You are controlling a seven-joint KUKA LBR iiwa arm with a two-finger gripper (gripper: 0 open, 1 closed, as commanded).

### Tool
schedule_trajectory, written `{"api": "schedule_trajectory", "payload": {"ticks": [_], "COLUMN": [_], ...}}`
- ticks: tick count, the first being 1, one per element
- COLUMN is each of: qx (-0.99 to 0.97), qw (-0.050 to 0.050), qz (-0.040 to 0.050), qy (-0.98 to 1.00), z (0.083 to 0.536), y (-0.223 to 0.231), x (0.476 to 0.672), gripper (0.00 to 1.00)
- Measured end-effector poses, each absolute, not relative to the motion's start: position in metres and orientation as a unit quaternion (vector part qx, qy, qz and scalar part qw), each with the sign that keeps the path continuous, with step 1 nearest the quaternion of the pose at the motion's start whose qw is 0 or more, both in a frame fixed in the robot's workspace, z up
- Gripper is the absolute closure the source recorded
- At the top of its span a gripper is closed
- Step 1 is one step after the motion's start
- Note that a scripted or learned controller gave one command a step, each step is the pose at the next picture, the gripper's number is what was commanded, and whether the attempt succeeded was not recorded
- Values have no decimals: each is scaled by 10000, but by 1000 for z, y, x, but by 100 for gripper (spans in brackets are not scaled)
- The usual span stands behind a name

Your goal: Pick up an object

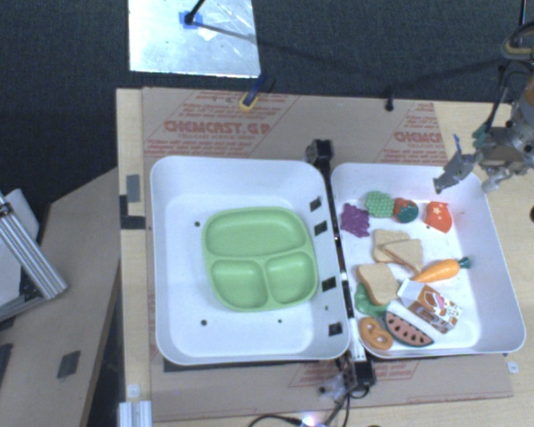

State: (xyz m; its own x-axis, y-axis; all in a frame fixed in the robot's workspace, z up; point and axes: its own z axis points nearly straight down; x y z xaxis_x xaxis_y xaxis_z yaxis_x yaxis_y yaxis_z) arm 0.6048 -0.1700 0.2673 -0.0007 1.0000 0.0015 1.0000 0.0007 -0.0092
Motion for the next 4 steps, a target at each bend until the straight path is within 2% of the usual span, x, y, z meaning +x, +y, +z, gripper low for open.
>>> {"api": "schedule_trajectory", "payload": {"ticks": [1, 4], "qx": [-7059, -7060], "qw": [-9, 3], "qz": [-5, 4], "qy": [-7083, -7082], "z": [274, 137], "y": [-169, -155], "x": [607, 616], "gripper": [0, 0]}}
